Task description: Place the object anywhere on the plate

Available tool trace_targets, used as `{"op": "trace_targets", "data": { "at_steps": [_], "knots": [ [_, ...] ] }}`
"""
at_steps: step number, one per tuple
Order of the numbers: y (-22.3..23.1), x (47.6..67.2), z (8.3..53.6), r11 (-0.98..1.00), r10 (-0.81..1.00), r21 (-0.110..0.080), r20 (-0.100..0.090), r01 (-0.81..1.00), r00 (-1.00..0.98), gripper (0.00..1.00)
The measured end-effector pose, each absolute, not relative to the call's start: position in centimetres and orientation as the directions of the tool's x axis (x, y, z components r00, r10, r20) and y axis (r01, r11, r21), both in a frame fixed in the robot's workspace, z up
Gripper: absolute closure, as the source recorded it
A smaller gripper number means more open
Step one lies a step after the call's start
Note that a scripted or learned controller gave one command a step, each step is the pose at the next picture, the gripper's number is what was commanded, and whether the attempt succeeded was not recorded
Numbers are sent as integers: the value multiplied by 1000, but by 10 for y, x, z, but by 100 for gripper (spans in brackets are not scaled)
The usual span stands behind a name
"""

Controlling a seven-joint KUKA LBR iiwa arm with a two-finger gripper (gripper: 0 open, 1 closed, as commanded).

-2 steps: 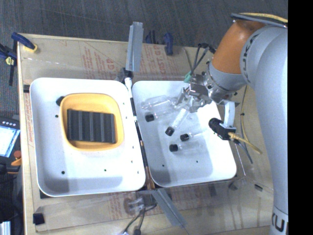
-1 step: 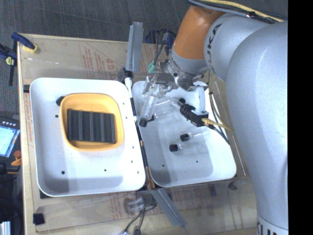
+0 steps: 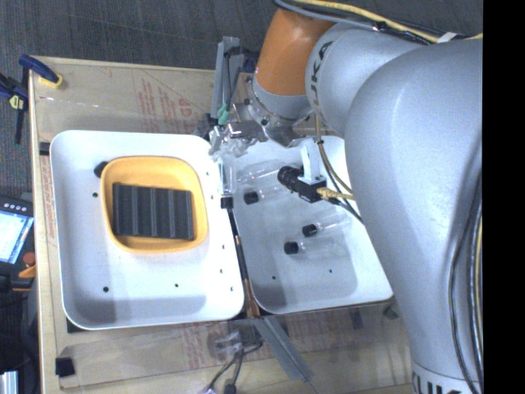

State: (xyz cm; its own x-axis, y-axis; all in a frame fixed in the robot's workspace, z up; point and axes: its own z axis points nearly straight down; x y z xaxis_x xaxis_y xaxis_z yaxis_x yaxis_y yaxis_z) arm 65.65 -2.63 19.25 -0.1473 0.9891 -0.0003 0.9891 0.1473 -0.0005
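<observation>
In the camera view, a rounded-square yellow plate [image 3: 153, 203] with a dark ribbed centre lies in the left shallow white plastic bin [image 3: 74, 286]. Small clear, glossy objects with black caps [image 3: 308, 230] lie scattered in the right white bin [image 3: 361, 281]. The metal gripper [image 3: 223, 142] is over the far edge between the bins; whether it is clenched or released, I cannot tell.

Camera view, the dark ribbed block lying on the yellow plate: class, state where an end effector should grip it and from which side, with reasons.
Probably from straight above. The dark ribbed block lies flat inside the yellow plate, whose raised rim surrounds it and blocks any side approach. Grip its two long edges, closing across the shorter span, roughly at mid-length to keep it balanced.
</observation>
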Motion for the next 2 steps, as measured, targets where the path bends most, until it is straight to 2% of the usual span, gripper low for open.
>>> {"op": "trace_targets", "data": {
  "at_steps": [1, 2],
  "knots": [
    [-7, 624, 191, 464, 886, -5, 2, 886, -464, 100],
    [-8, 624, 191, 463, 886, -4, 2, 886, -463, 0]
  ]
}}
